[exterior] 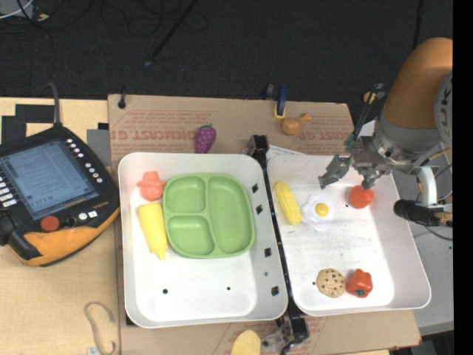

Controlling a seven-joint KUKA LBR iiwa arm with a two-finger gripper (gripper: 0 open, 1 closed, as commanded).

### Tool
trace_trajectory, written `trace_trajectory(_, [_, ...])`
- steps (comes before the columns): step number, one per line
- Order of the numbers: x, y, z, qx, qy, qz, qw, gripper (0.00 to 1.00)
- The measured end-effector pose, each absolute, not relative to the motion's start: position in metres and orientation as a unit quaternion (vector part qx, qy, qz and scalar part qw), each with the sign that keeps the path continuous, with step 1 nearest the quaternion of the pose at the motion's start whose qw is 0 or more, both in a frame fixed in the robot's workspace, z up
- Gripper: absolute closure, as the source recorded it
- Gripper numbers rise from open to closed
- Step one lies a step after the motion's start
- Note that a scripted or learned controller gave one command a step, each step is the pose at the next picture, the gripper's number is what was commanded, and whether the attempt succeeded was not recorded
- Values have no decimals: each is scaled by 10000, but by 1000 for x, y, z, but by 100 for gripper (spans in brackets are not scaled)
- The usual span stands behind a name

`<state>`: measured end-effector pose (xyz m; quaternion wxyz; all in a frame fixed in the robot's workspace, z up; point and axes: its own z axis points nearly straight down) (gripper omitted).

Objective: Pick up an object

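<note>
Red tomato point(361, 197) lying upper right of the right bin point(403, 291), just beneath gripper point(353, 170). Fingers splayed, pinching nothing. Approach step, by the look of it. Next: drop straight down to straddle the tomato, then close.

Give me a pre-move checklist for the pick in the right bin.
1. Target in view: ok. A red tomato lies in the right bin, just below the hand.
2. Hand holding nothing: ok. Nothing shows between its fingers.
3. Hand over target: not ok. It sits up and to the left of the tomato.
4. Clearance around target: ok. The fried egg lies apart to its left, the corn further left.
5. Hand height above bin floor: cannot tell from this slanted view.
6. Other picks free: ok. Cookie and red pepper lie unobstructed near the front.
</note>
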<state>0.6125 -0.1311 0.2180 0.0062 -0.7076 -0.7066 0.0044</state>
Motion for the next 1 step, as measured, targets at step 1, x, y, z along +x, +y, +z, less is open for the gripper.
trace_trajectory(1, [615,-131,226,-7069,-7073,4,10,0])
